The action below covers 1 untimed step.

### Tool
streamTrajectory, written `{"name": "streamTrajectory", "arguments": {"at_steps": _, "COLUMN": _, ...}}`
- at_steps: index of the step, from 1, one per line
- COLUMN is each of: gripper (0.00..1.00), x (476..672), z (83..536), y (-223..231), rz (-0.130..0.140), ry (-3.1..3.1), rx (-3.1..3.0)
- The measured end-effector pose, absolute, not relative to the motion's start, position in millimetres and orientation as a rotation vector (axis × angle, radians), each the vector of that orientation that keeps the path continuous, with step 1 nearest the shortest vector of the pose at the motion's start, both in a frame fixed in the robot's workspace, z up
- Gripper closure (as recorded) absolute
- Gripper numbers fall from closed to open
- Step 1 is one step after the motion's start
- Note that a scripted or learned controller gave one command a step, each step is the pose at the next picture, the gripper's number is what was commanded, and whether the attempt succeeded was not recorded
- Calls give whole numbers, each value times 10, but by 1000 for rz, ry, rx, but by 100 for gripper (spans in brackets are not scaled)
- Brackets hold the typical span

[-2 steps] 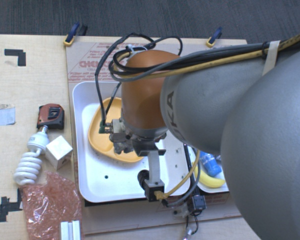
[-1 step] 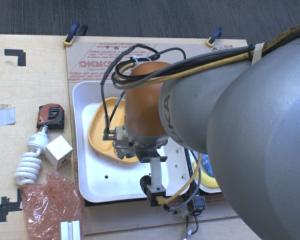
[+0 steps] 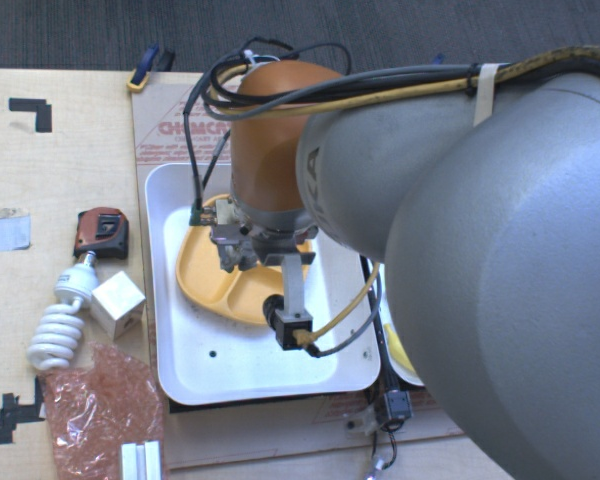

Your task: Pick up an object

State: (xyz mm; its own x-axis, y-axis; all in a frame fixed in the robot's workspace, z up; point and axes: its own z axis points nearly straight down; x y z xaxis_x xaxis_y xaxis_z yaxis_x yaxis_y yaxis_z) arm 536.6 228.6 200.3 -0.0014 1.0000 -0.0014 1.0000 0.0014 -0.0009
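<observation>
One gripper (image 3: 248,255) hangs over yellow divided plate (image 3: 212,286) in white bin (image 3: 242,368), w/ arm covering fingers; can't tell if open or holding anything.

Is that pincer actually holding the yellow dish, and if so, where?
It cannot be told. The pincer sits over the yellow dish in the white bin.

The bench (image 3: 40,183) bore a white bin (image 3: 185,368), tape measure (image 3: 102,234), spiral bulb (image 3: 62,318) and cube (image 3: 118,301) toward its left edge.
</observation>
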Motion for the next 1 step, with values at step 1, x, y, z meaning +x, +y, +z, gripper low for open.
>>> {"name": "streamTrajectory", "arguments": {"at_steps": 1, "gripper": 100, "x": 4775, "z": 2188, "y": 1959, "rz": -3, "ry": 2219, "rx": 2225}}
